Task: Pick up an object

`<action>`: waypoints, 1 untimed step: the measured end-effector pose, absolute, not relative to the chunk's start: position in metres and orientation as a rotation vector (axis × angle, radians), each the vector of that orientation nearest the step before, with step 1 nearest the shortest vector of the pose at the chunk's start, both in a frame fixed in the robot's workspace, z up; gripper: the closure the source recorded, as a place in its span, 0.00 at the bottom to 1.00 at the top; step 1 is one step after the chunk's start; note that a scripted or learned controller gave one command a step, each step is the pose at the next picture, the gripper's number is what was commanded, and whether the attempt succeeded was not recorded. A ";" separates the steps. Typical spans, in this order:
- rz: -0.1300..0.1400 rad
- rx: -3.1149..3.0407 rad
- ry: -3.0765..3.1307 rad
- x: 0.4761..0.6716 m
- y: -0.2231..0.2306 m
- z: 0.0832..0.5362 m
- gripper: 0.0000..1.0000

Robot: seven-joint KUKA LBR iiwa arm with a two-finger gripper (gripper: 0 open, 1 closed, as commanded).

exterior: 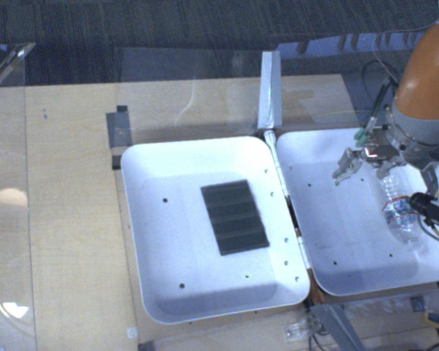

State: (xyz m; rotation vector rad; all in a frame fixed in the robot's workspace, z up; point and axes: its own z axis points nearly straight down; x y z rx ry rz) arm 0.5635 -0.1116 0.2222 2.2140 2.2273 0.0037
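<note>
Gripper (348, 165) is hovering over the upper part of the right bin (344, 267) with its fingers spread a bit and nothing between them. A clear plastic bottle (399, 209) lies in that same bin, just below and to the right of the gripper, near the arm's cables. Over in the left bin (161, 292) there's a dark ribbed block (235, 216) sitting flat around the middle.
</note>
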 end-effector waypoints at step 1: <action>0.005 2.124 2.308 0.551 -0.164 0.228 0.00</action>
